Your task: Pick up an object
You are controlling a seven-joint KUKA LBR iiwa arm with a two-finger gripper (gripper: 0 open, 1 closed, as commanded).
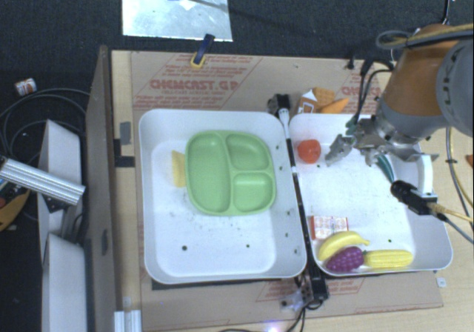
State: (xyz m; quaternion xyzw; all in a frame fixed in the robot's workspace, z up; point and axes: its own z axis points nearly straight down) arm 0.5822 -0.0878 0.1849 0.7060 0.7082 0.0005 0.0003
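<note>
My gripper (346, 147) hangs over the upper part of the right bin (429, 245), below the arm's orange band. A small red-orange ball-shaped fruit (309, 150) lies just to its left, close to it, by the bin's left wall. At the bin's front sit a red-and-white box (328, 226), a banana (342, 241), purple grapes (345, 259) and a yellow corn cob (386, 257). I see nothing held in the gripper.
The left bin (222, 256) holds a green divided plate (228, 173) with a yellow piece (178, 168) at its left edge. Orange items (326, 103) lie on the cardboard behind the right bin. Black cables run along the arm's right side.
</note>
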